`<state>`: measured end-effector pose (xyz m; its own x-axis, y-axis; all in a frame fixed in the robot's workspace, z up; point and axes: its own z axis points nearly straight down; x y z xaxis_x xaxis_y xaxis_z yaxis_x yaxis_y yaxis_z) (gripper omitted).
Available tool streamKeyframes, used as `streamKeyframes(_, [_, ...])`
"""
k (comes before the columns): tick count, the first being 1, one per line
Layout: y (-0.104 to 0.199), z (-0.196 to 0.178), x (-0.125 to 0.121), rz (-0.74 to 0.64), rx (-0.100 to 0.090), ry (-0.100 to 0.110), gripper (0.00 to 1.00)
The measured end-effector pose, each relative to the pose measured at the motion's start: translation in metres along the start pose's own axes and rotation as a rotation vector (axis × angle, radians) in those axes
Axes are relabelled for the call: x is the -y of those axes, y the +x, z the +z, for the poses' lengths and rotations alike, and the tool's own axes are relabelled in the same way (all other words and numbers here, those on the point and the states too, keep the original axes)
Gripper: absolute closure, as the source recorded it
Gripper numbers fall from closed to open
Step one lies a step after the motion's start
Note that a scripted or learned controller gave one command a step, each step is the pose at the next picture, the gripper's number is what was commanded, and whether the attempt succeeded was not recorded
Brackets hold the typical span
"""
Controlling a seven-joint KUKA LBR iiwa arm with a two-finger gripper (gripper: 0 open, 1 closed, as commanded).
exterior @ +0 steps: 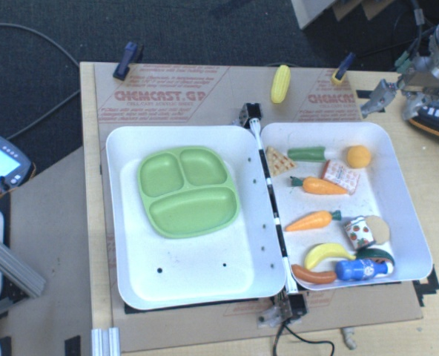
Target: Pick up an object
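While the left bin [130,221] carries a green divided plate [188,191] lying flat in its upper half, the rest of its white floor is bare apart from a few small dark specks. Above the bins, on the cardboard-covered bench [101,95], a blue clamp [126,60] sits at the top left edge, a yellow corn cob [280,84] lies near the middle, and a second blue clamp [343,67] stands further right.

The right bin [408,213] holds the toy food. Along its upper part lie a waffle-patterned wedge [279,161], a green and white vegetable [307,153], a small red-and-white packet [342,176] and an orange ball [358,156]. Just below the wedge is an orange carrot [323,187], and a second carrot [311,220] lies lower down, near the bin's left wall. Toward the bottom, a red sausage [313,275] rests against a yellow banana [327,254], a blue bottle [360,270] lies just beside them, and a strawberry-print cup [360,233] stands next to a tan round piece [378,230].

At the far upper right, well apart from the bin's contents, the gripper [379,99] hangs over the bench edge; whether it is released or clenched cannot be told, and nothing is seen in it.
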<state>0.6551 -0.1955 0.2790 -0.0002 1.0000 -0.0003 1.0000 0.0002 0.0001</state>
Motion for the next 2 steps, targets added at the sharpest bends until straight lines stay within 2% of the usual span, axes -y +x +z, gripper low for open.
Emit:
streamKeyframes(1, [-0.024,0.183,0.029,-0.003,-0.004,-0.003,0.0])
streamKeyframes(2, [-0.022,0.192,-0.012,-0.002,-0.016,0.01,0.0])
